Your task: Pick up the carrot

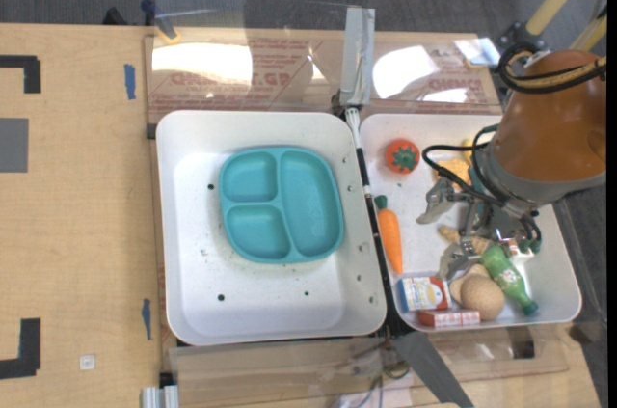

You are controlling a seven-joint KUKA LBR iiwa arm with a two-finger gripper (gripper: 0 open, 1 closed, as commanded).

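The orange carrot with a green top lies lengthwise along the left wall of the right bin. My gripper hangs over the middle of that bin, a short way right of the carrot and not touching it. Its two metal fingers stand spread apart, open, with no object gripped between them. A small yellowish piece lies in the bin below the gap. The grey arm with its orange band covers the bin's right rear part.
A red tomato sits at the bin's rear left, with a yellow item beside it. A small box, a beige round item and a green bottle crowd the front. A teal divided plate lies in the left bin.
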